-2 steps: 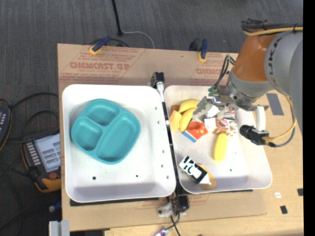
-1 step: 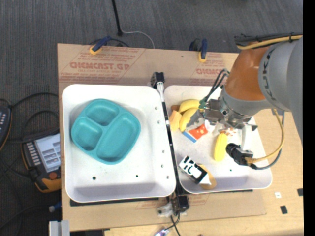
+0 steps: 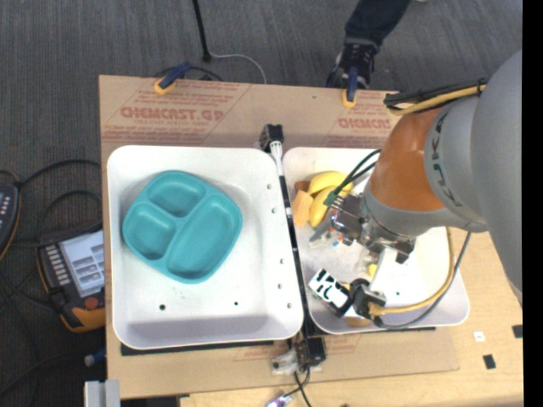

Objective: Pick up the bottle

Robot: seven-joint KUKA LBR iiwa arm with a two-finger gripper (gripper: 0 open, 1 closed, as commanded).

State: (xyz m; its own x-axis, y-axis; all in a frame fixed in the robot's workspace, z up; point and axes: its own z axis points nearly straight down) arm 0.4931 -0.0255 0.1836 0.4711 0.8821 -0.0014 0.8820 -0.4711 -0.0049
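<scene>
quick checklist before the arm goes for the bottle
1. Location of the bottle: cannot tell; the arm covers much of the right bin.
2. Is the gripper over the right bin: ok.
3. Is the bottle gripped: cannot tell.
4. Room around the gripper: not ok; the bananas lie right beside it.
5. Is the plate out of the way: ok; it sits in the left bin.

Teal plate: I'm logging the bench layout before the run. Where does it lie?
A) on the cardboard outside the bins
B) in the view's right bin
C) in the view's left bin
C: the teal divided plate lies flat in the left bin, while the bananas lie in the right bin.
</scene>
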